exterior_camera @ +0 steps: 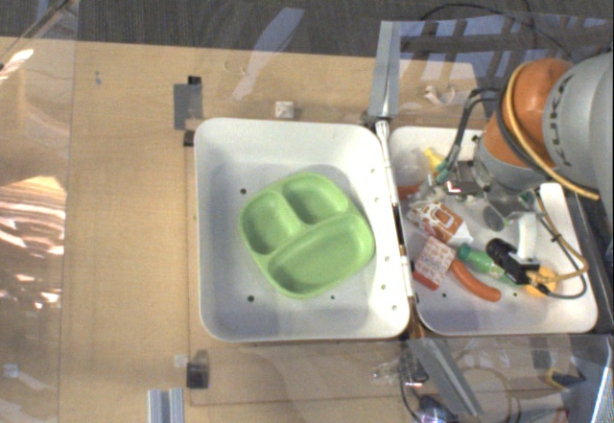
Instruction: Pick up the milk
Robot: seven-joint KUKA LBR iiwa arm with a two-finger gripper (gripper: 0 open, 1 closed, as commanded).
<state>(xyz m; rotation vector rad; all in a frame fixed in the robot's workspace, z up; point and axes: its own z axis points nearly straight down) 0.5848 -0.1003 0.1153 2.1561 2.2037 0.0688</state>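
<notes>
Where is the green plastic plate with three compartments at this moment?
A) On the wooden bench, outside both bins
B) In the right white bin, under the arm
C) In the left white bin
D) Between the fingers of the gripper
C: the green plastic three-compartment plate lies flat in the left white bin, while the grey arm is over the right white bin.

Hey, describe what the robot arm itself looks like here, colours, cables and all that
The arm is a rounded, light grey body with an orange band near its wrist. Below that sits a grey cylindrical wrist section. Dark cables loop along its side, and a yellowish cable curls near the lower end.
</notes>
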